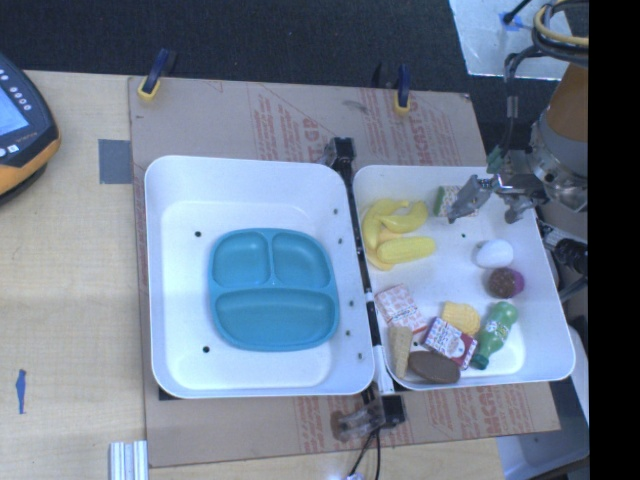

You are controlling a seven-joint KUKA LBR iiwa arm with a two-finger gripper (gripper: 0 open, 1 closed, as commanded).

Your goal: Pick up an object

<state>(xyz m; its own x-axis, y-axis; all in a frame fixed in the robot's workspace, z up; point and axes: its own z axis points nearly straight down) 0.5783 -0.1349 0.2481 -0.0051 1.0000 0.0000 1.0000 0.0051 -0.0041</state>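
Note:
My gripper point(492, 199) hovers over the back of the right bin point(556, 360), open, with nothing between its fingers point(466, 200). A small green item point(443, 200) lies just left of the left finger. Below the gripper rest a white egg point(493, 253) and a purple plum point(505, 282). Yellow bananas point(392, 218) and another yellow fruit point(405, 250) lie at the bin's left. Toward the front sit a green bottle point(493, 333), a yellow corn piece point(460, 317), a red-and-white box point(398, 305), a red packet point(449, 341) and a brown piece point(433, 367).
The left bin point(170, 268) holds a blue divided plate point(273, 289). Clamps point(401, 86) pin the cardboard sheet at the back. An orange and grey device point(18, 123) lies at the bench's far left. Cables hang beside the arm at top right.

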